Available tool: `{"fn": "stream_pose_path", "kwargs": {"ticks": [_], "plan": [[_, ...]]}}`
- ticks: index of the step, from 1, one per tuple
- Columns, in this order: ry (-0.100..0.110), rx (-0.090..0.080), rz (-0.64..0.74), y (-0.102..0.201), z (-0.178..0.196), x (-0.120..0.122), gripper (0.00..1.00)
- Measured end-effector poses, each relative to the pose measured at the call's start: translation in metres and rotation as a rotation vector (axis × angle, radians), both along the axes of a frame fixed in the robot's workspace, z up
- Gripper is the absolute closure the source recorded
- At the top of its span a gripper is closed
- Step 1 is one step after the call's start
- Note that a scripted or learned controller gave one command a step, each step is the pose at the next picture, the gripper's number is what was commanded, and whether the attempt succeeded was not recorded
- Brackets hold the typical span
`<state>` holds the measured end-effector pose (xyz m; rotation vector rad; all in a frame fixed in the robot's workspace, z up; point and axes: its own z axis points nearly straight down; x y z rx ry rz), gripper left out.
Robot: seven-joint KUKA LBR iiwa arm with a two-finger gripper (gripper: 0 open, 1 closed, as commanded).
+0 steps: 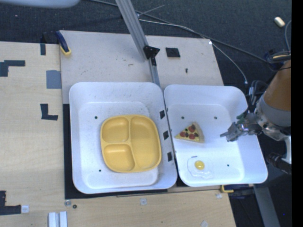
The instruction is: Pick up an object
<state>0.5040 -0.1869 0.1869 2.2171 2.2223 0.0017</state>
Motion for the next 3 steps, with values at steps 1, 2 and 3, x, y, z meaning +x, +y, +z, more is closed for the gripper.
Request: {"fn": "stream_pose_path", "kwargs": {"ticks": [1,2,3], "plan": [[-0.001,0.000,0.000,0.002,0.043,0.004,1.00],[0.004,0.002,0.003,0.047,0.033,0.020,1.00],[0.003,0.002,0.005,0.100,0.042,0.035,1.00]]}}
